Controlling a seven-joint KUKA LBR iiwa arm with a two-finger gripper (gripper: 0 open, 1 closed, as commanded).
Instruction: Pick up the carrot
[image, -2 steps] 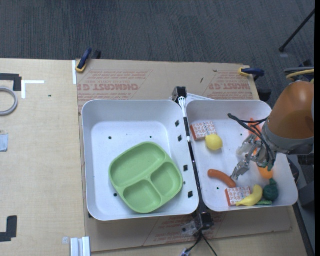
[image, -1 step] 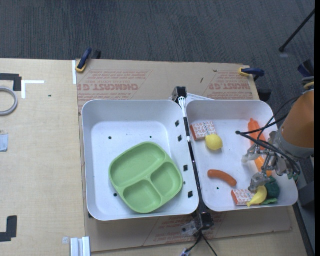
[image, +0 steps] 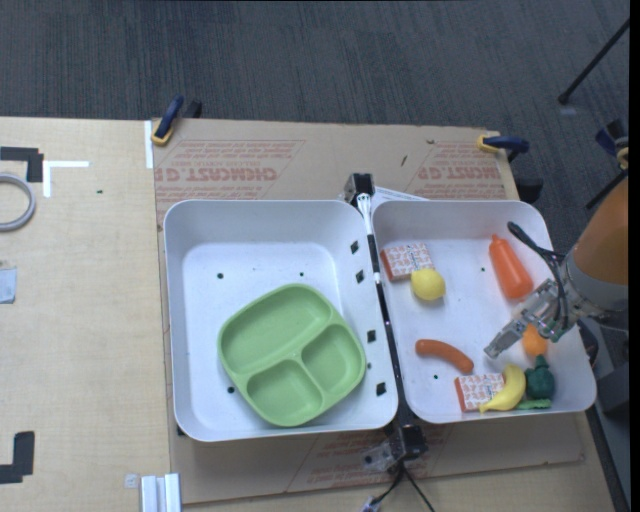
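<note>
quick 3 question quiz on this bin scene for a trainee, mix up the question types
1. True or false: the green plate lies in the left bin.
2. Which item lies nearest the gripper? A) lemon B) carrot C) sausage
3. Fill in: the banana lies in the right bin, between a small printed box and a ____ vegetable.

Key
1. True; it has three compartments and sits alone there.
2. B; the carrot's orange end shows right beside the gripper, partly hidden by it.
3. Green; it lies in the bin's near right corner.
</note>
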